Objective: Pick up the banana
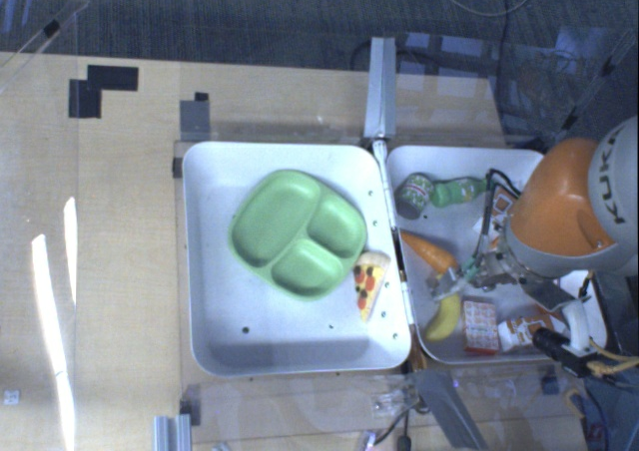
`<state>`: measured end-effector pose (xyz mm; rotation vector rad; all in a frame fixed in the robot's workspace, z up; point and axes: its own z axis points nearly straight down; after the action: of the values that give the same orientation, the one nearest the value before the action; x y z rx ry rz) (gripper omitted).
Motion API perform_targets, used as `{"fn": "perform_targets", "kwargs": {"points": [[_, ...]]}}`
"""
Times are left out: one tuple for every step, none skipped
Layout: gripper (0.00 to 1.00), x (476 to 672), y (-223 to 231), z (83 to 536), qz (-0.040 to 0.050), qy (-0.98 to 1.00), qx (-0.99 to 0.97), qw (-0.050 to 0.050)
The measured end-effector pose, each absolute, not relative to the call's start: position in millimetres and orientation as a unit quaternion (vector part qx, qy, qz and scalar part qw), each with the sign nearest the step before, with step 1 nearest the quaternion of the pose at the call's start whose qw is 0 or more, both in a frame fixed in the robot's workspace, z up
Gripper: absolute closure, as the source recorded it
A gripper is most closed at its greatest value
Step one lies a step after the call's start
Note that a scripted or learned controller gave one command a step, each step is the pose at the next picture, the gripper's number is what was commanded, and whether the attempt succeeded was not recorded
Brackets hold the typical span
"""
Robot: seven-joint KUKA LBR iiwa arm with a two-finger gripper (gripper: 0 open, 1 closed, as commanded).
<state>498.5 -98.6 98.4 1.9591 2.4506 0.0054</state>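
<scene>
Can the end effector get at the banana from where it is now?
Probably yes: the end effector hangs just above the banana in the right bin, nothing covering it; the carrot and a small packet crowd its sides.

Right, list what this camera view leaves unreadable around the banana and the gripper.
- Gripper: too small and blurred to tell its finger state or whether it touches the banana.
- Right bin: its right part is hidden under the arm.
- Small carton: print too small to read.
- Green bottle: label blurred.
</scene>
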Motion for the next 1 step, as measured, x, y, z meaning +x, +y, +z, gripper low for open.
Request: {"fn": "perform_targets", "kwargs": {"points": [[1.0,500.4,-97.9,107.6,0.0031,0.781,0.624,0.003]]}}
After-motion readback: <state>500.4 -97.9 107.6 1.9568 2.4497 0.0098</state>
